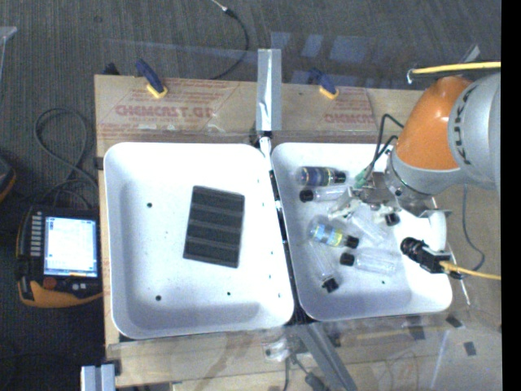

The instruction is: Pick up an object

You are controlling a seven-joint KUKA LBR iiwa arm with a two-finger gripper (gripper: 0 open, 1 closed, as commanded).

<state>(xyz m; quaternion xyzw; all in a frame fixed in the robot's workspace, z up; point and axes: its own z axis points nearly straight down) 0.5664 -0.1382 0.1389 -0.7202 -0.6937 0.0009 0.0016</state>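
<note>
The counter [175, 108] is a pale board with faded red lettering along its far side, two blue clamps holding that edge, and it carries both bins side by side. The arm [456, 133] comes in from the right, grey with its orange band bulging over the far right corner of the right bin. The left bin [130, 300] is the wider of the two and holds a single dark ribbed panel [214, 226] lying flat, a little tilted, near its middle. The right bin [427, 300] touches it along a shared rim and holds a scatter of small items. On the floor to the left of the counter sits a handheld pendant [61, 255] with a lit screen and an orange casing, cables curling behind it.

The jaws [368, 198] hang over the far-middle part of the right bin, among clear plastic pieces; whether they are apart or together I cannot tell. A dark small bottle [321, 175] lies on its side near the far wall, just left of the jaws. A clear vial with a blue and yellow label [330, 235] lies nearer the middle, and several small black caps [347, 259] are dotted around it
</note>
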